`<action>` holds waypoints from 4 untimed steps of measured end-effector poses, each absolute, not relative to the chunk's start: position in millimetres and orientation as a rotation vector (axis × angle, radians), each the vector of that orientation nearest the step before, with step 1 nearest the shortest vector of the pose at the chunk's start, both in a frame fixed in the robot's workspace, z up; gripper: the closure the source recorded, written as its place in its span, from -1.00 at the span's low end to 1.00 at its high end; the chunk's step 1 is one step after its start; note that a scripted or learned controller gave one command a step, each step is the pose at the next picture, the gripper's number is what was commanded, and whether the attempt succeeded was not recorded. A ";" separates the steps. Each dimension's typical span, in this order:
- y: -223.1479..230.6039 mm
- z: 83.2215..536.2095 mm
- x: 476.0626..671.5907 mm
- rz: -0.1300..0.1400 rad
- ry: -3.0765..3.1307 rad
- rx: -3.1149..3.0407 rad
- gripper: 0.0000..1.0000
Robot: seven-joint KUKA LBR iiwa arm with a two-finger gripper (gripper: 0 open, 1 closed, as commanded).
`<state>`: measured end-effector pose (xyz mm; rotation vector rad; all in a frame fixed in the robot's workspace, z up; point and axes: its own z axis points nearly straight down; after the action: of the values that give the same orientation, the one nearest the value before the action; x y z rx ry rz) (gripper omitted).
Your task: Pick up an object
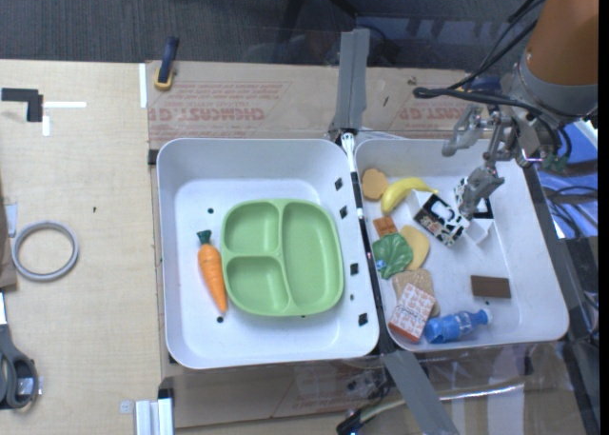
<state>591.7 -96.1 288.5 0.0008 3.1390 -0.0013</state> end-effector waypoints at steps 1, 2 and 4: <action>-167.8 146.1 542.7 0.000 3.136 -0.169 -1.00; -142.3 113.9 610.8 -0.004 3.095 0.311 -1.00; -111.0 92.6 599.6 -0.001 2.864 1.286 -1.00</action>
<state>599.6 -111.0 92.6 1.2864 2.8641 -0.0009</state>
